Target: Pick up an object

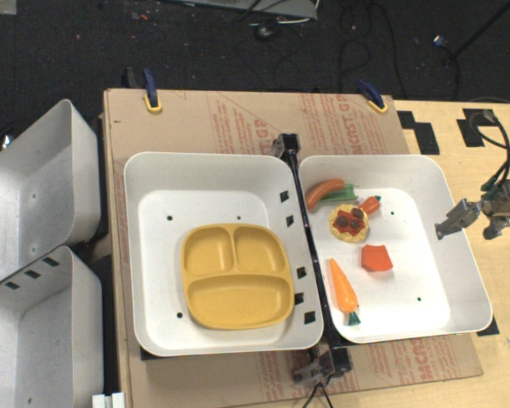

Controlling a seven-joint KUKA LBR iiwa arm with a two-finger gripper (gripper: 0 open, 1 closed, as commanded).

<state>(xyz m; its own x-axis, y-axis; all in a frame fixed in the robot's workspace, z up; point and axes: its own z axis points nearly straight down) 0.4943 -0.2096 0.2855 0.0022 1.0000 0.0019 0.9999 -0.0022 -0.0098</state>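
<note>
The tool (456,219) is hovering at the right bin's (425,170) rim, fingers' state unclear; a carrot (344,289) is lying inside.

The claw (456,221) was dark grey metal, small and angular, joined to a paler grey wrist piece with thin black cables trailing above.

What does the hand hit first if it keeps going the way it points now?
The hand sits at the right bin's right rim, pointing left and slightly down. Straight on, the orange block looks first in line, though height above the bin is unclear, so it might pass over.
</note>
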